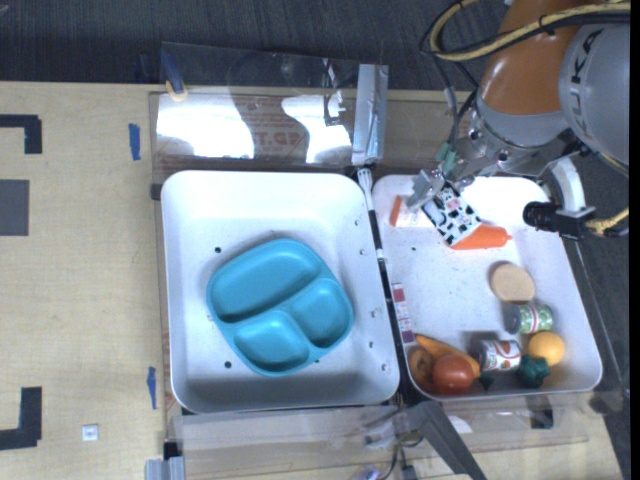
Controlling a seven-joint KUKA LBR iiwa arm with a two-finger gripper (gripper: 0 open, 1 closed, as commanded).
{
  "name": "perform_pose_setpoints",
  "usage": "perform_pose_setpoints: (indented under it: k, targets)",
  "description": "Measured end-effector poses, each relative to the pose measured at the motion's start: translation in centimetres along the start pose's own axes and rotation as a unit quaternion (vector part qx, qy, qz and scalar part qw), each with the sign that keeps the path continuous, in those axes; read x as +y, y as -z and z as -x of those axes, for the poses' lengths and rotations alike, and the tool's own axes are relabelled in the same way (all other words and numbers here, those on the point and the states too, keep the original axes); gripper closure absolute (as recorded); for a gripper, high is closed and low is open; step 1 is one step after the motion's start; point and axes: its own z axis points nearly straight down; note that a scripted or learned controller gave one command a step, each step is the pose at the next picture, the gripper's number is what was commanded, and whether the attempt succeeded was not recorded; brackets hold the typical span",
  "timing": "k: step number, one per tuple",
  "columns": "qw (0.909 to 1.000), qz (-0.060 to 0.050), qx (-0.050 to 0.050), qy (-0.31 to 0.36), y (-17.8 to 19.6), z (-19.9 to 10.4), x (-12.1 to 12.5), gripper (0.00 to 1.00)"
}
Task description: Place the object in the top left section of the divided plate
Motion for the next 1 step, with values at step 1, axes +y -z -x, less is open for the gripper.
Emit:
perform_pose_setpoints:
  k: [1]
  targets:
    - [0.9745,0.002,0.0,0.224,-4.28,-3.53,4.86,1.0]
